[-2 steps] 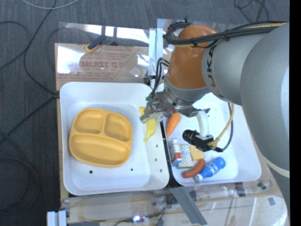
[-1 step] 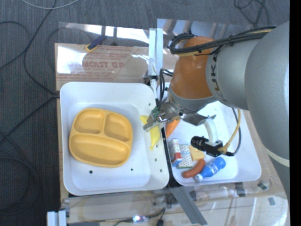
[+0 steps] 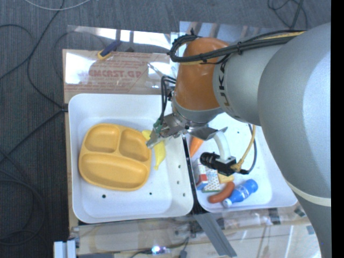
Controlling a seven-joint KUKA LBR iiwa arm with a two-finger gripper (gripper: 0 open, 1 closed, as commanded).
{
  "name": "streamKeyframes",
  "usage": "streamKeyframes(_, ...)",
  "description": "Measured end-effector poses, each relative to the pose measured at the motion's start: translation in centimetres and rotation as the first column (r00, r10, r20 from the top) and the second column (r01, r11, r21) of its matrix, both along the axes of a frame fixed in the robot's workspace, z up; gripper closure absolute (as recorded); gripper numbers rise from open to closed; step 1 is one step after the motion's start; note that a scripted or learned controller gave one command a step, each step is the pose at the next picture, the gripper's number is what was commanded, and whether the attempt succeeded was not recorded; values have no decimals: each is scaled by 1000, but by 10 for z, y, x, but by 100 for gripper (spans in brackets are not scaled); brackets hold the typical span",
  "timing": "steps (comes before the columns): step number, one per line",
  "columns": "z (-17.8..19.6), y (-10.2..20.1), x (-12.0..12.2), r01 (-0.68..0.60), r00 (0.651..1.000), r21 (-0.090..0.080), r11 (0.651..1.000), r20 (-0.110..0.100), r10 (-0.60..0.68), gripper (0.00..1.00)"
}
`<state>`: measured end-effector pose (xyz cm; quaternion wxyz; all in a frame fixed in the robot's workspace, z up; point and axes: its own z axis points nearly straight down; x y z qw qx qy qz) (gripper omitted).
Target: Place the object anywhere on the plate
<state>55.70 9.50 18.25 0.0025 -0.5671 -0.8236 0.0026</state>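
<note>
Nearest, along the front of the right bin (image 3: 269, 196): a blue bottle (image 3: 243, 191) lying on its side, tilted, with a reddish sausage (image 3: 219, 194) just beside it on the left, the two touching or close to it. Just behind the sausage, a small printed packet (image 3: 211, 180), against the wall between the bins. Farther back in that same bin, an orange carrot (image 3: 195, 144), slanted, partly under the wrist.

In the left bin (image 3: 134, 204), towards its left side: a yellow divided plate (image 3: 115, 157) with three compartments, nothing lying in any of them. Just off the plate's right rim, on the white bin floor: the yellow object (image 3: 159, 156), long and narrow, pointing towards the front, not on the plate. Whether touching the rim, hard to say.

Right over the object's far end: the claw (image 3: 156, 136), low above the bin. Open, closed or gripping: cannot tell from here.

Behind and to the right, the grey arm (image 3: 279, 79) with its orange band. Farthest back on the counter, a flat sheet of printed cardboard (image 3: 107, 73).
</note>
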Motion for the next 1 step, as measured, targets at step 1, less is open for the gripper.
streamKeyframes(1, 4, 40, 0, 110, 994, -2, 994, 0, -110, 100)
